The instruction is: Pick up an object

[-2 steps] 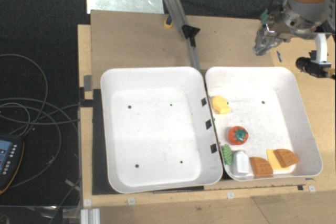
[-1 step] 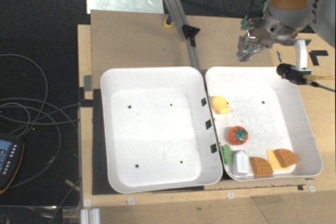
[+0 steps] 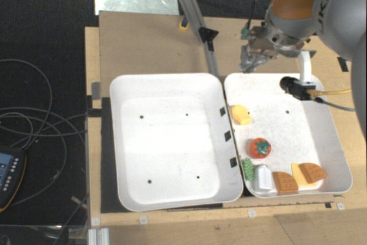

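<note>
We cannot tell our pincer's state; descending among the crowded toast and cup, we risk a miss.

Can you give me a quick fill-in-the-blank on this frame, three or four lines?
1. All the small objects lie in the ____ bin.
2. The tool hovers above that bin's ____ edge.
3. The round toy near the bin's middle, a tomato, is ____ with a green top.
4. The yellow toy lies near the ____ between the two bins.

Missing words: right; far; red; divide
</note>
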Controlling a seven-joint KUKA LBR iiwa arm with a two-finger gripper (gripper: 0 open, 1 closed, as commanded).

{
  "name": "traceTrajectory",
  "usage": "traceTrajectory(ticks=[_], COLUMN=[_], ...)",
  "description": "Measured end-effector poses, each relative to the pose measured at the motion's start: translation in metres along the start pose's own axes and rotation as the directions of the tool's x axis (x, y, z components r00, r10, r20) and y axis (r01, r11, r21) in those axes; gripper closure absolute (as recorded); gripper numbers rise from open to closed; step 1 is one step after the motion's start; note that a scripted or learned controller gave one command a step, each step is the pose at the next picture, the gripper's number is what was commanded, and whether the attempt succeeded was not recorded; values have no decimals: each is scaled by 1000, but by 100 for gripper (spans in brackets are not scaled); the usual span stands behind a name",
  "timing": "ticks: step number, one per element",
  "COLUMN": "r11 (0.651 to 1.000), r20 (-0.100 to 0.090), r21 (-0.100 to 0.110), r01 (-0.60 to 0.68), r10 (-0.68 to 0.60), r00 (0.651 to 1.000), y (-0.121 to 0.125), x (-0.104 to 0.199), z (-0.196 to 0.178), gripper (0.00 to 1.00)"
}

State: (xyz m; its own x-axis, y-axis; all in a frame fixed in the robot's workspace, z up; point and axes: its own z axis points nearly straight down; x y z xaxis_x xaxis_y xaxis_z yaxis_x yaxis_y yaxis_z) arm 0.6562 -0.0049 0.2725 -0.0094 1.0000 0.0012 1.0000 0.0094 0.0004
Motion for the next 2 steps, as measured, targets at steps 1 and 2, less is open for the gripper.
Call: traceTrajectory(ticks=[1, 2], r11=[1000, 1000], r20=[-1, -1], r21=[-1, 0], r01=[0, 1], r10=[0, -1], r00=[1000, 1000], y=[-2, -11], x=[46, 95], z=[1, 4], gripper=[100, 100])
